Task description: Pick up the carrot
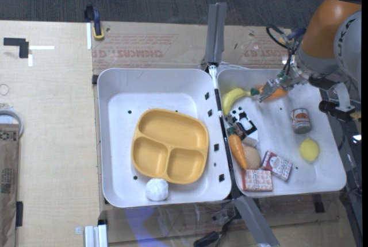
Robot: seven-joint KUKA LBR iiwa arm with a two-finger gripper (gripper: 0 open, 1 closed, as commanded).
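Observation:
The carrot (237, 151) lies in the right bin (322, 182) against its left wall. It is orange, its leafy end points to the back, and its tip rests by a tan round thing. My gripper (269, 92) hangs over the back of that bin, beside the banana (233, 97), well behind and to the right of the carrot. A small orange piece (276, 91) shows right at the gripper's tip; I cannot make out what it is.
The right bin also holds a can (300, 120), a yellow lemon (309, 150), two red cartons (257, 180), (278, 165) and a black-and-white thing (244, 123). In the left bin (115, 142) are a yellow divided plate (171, 145) and a white ball (156, 189).

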